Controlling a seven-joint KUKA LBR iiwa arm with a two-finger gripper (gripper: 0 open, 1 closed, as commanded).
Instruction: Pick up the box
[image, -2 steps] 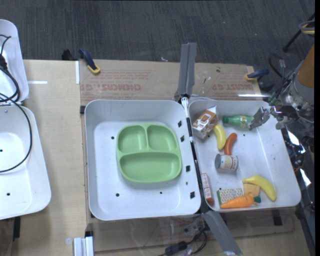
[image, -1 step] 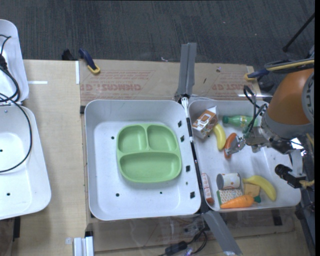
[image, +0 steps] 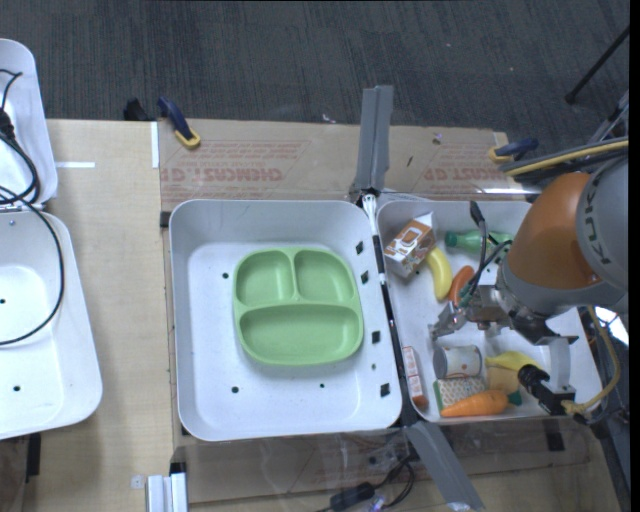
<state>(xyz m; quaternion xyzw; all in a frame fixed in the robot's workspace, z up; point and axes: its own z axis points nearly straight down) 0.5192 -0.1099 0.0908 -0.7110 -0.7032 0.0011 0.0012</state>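
Up in the right bin (image: 590, 400) — box (image: 409, 246) looks light, stiff cardboard | we'd pinch its flat sides | tool (image: 450, 322) hovers nearby — whether spread or pressed together, we can't tell

Dark grey carpet floor (image: 300, 50) beyond bench. Light wooden benchtop (image: 110, 200) under brown cardboard sheet (image: 270, 165) with red lettering. Blue-and-yellow clamps (image: 178, 122) at cardboard's far corners. Even overhead light, soft shadows.

arm (image: 560, 245) cut off at right edge, end effector (image: 452, 318) fingers too small to read
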